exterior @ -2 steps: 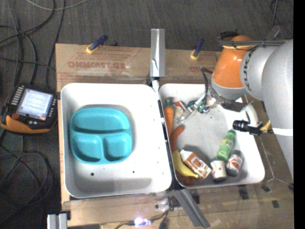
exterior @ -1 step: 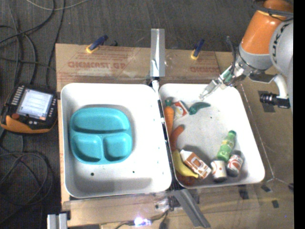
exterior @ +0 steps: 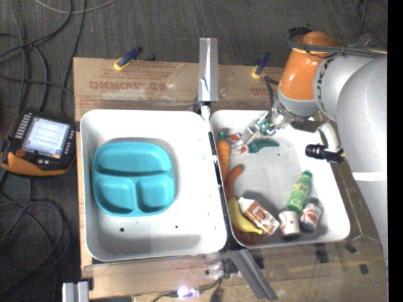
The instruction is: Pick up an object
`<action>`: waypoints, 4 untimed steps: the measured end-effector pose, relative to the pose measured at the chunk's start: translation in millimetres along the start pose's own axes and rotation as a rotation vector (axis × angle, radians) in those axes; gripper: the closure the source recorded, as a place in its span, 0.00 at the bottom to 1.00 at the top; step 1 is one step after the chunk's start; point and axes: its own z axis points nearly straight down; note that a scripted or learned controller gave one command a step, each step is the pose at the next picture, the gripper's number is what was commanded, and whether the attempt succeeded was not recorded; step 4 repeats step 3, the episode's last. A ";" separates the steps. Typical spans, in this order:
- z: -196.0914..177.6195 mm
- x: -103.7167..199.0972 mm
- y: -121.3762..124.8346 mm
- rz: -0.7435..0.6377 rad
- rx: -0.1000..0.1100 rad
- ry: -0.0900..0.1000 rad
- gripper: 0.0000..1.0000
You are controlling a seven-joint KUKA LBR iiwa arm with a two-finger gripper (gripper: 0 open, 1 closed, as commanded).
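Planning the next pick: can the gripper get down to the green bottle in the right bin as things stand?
Probably yes. The green bottle lies uncovered on the right bin's floor, with bare floor to its left. Two small cans crowd its lower end, and the gripper is at the bin's far end.

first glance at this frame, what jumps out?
The teal divided tray lying alone in the left bin draws the eye first. Next, the grey arm with its orange band reaching in at upper right, its pincer low over the far end of the right bin. Along that bin's near edge sits a clutter of a banana, a green bottle and small cans.
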 end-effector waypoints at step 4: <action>-106.2 -2.7 -2.6 0.003 -0.002 0.000 0.00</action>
